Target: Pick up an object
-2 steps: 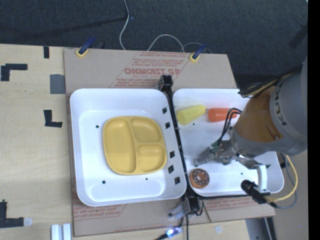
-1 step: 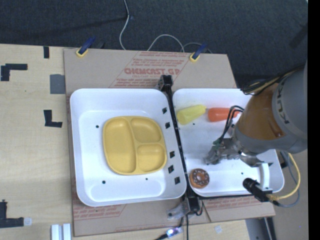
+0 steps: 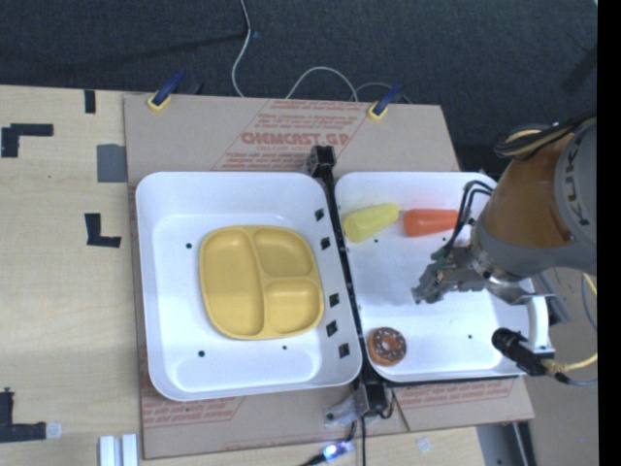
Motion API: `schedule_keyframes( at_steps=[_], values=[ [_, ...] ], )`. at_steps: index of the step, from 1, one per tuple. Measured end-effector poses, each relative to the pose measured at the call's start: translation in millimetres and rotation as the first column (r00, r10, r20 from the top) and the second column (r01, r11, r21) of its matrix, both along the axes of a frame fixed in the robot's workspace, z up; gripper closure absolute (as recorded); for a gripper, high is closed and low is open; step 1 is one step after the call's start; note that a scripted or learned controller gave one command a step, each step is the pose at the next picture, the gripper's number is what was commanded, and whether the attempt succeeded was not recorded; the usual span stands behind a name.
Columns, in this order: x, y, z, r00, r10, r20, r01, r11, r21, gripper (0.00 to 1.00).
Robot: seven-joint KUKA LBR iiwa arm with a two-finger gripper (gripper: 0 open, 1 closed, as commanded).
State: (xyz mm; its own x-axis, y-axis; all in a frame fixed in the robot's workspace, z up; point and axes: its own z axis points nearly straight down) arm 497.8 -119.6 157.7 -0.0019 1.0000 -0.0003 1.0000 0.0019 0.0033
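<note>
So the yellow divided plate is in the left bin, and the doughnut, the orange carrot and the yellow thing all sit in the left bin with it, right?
Not quite. The yellow divided plate is in the left bin, but the doughnut, the orange carrot and the yellow thing lie in the right bin, as the camera view shows.

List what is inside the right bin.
The right bin holds a yellow piece, an orange piece and a donut. The gripper hangs over its floor; the arm covers the right side.
</note>
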Motion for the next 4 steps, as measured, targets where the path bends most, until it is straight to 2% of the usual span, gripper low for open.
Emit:
schedule_keyframes(
  at_steps=[1, 2, 3, 4],
  values=[
    [-2, -1, 42, 1.000, 0.000, -0.001, 0.000, 1.000, 0.000, 1.00],
    [9, 2, 91, 1.000, 0.000, 0.000, 0.000, 1.000, -0.001, 1.00],
    [20, 48, 95, 1.000, 0.003, -0.005, -0.003, 1.000, 0.001, 1.00],
    [45, 102, 92, 1.000, 0.004, -0.004, -0.004, 1.000, 0.001, 1.00]
  ],
)
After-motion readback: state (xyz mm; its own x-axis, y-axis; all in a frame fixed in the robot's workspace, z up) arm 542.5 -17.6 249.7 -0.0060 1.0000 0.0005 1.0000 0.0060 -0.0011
